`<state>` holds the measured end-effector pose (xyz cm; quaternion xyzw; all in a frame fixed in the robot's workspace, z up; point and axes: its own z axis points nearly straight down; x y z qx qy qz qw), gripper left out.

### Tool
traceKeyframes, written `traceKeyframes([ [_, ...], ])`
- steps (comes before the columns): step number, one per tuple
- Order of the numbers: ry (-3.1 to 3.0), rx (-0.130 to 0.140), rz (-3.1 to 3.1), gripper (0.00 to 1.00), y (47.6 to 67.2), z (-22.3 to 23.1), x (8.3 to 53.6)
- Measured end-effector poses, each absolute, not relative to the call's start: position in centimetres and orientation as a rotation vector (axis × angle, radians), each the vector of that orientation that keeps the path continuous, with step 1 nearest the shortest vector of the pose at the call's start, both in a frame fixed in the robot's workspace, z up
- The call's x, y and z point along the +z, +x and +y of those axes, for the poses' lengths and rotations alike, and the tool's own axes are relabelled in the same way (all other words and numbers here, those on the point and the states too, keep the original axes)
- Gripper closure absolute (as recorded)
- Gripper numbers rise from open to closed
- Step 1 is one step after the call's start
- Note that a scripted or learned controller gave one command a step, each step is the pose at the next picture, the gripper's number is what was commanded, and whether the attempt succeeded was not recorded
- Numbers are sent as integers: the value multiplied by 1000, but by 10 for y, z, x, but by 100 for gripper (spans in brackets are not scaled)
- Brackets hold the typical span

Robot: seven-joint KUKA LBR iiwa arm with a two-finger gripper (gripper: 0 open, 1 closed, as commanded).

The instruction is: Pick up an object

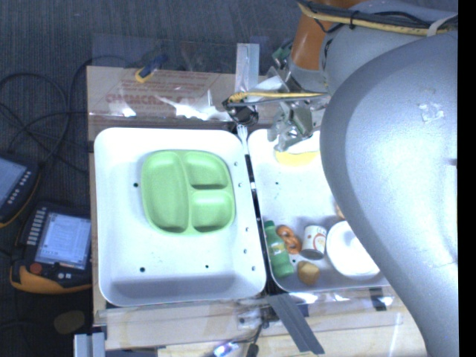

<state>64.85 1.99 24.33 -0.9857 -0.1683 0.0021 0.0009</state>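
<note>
Currently at approach step: hand (294, 129) hovering over yellow object (297, 157) at far end of right bin (256, 199), near the divider. Cannot tell hand state. Nothing visibly gripped. Next: descend onto yellow object, close, lift clear of bin.

Small objects cluster in the right bin's near corner: green bottle (277, 253), white cup (314, 239), perhaps a pretzel (288, 237).
</note>
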Motion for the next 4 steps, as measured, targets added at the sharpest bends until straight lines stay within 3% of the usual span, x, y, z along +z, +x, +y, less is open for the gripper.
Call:
traceKeyframes([
  [1,-3109,11,-450,100,593,14,182],
  [2,-3105,9,-473,100,582,47,182],
  [3,-3069,7,-682,100,563,9,275],
  [4,-2859,9,-1302,100,483,-28,320],
])
